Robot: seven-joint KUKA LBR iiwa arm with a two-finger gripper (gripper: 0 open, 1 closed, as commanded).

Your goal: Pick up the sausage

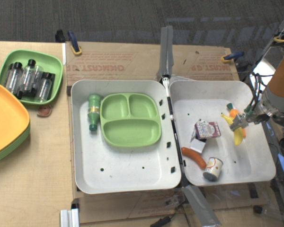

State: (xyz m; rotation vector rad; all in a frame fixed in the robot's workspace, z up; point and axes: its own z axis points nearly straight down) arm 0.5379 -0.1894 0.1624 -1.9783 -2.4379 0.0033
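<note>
In the right-hand bin [255, 169], low and toward its left wall, the sausage [194, 157] lies flat and untouched, one end just beside a small tipped can [213, 168] and a carton [207, 129] above it. The hand [238, 122] hangs at the right of the frame over a banana [238, 135], well apart from the sausage; whether it is clenched or released I cannot tell. I'd judge it must cross leftward before any pick. The left bin [85, 174] carries one green divided plate [130, 119] and one green bottle [93, 110]. Two bins, one sausage
</note>
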